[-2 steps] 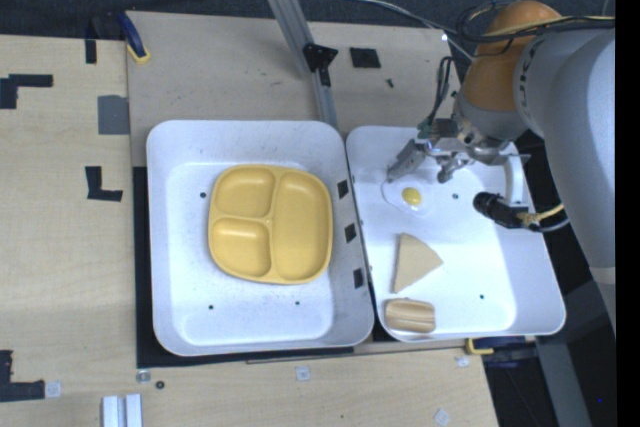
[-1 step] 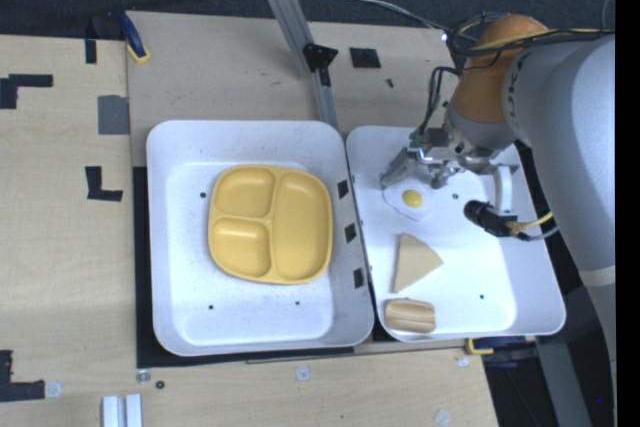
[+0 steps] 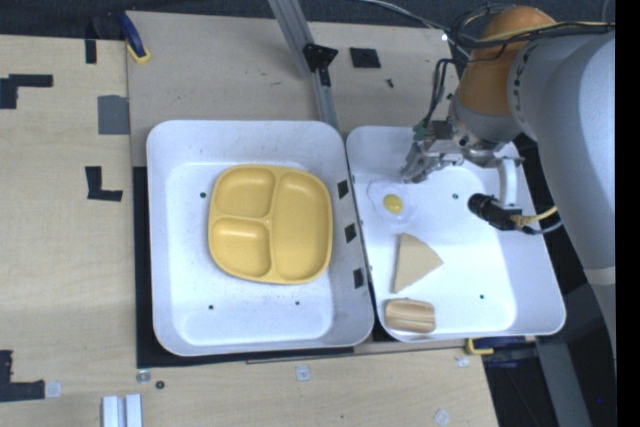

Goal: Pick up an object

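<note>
My tool (image 3: 418, 165) hangs over the far left part of the right bin (image 3: 520, 310); I cannot tell how it is set, since the wrist hides that part.

Right bin contents: a fried egg toy (image 3: 391, 204), white with a round yellow yolk, lies flat just below and left of my tool, apart from it. A pale wedge (image 3: 413, 262), like a sandwich or cheese slice, lies near the bin's middle, its sharp corner pointing right and its long edge running front to back. A small bread roll (image 3: 410, 315) lies at the near left corner, long axis left to right, just in front of the wedge.

Left bin (image 3: 170, 215): a yellow divided plate (image 3: 270, 223) with three compartments sits at centre.

Both bins rest on a tan table (image 3: 60, 265) marked with dark tape pieces. A grey metal post (image 3: 285, 0) slants across the far side.
</note>
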Controlling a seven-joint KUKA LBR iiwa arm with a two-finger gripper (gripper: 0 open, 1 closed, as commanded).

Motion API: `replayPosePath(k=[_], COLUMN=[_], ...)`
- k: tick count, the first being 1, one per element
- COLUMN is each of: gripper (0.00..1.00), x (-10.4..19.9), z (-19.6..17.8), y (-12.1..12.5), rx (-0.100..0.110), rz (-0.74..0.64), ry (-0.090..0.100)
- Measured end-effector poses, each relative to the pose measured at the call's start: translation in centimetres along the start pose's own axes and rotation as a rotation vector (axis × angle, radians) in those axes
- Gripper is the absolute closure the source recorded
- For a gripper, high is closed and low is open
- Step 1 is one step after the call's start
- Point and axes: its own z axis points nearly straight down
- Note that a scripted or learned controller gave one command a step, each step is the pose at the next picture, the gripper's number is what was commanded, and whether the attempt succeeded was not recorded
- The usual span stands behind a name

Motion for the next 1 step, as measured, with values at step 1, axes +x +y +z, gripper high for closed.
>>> replayPosePath(k=[1], gripper=[1.00], x=[-0.09], z=[-6.35], y=[0.55], rx=[0.005], rz=[0.002], ry=[0.004])
